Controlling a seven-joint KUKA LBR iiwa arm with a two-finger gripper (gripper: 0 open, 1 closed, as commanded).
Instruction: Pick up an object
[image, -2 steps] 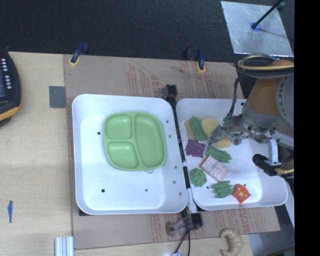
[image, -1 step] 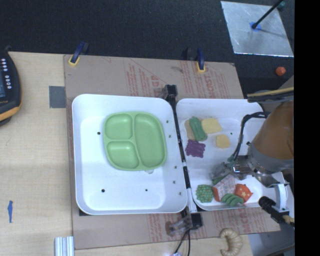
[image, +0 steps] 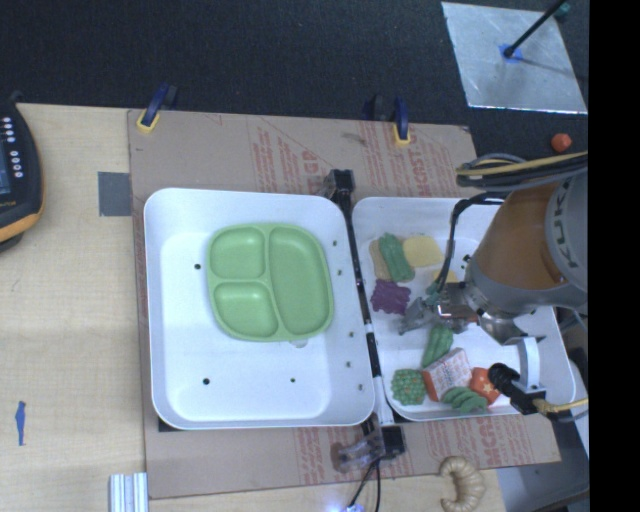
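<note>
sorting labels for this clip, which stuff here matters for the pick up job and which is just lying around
For the job:
- hand, low in the right bin
- toy foods there: purple piece, green pickle, yellow piece, green pod

Lying about:
- green divided plate in the left bin
- blue clamp
- handheld controller

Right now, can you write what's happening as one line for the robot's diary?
phase: reaching | gripper: low in right bin, by purple toy | held: nothing visible | green plate: left bin
</note>
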